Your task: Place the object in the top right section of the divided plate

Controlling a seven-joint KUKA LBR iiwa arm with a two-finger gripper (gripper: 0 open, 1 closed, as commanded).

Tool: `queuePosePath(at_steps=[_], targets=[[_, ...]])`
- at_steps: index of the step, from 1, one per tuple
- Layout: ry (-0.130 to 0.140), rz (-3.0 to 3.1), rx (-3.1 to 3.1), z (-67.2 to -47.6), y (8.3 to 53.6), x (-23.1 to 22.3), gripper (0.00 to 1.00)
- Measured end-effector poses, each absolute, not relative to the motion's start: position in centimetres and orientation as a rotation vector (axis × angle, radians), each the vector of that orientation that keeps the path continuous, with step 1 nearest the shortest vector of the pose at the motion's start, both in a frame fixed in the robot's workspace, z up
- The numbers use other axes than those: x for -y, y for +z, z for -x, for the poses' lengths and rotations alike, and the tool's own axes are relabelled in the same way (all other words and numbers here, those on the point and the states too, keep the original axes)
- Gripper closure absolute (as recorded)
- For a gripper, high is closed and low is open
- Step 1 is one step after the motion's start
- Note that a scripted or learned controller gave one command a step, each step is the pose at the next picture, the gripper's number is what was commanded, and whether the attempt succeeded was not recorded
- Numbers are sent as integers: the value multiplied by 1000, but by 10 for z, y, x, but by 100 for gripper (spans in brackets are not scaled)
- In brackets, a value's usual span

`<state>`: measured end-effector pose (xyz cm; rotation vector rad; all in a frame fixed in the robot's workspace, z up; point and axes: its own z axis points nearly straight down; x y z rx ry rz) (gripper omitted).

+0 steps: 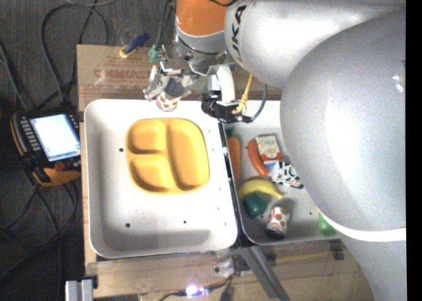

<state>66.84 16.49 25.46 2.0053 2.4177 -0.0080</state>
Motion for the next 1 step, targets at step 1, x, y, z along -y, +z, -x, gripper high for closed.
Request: queuePosePath(at_steps=[1], targets=[[-14, -2006, -2418, -669, 262, -165, 100]])
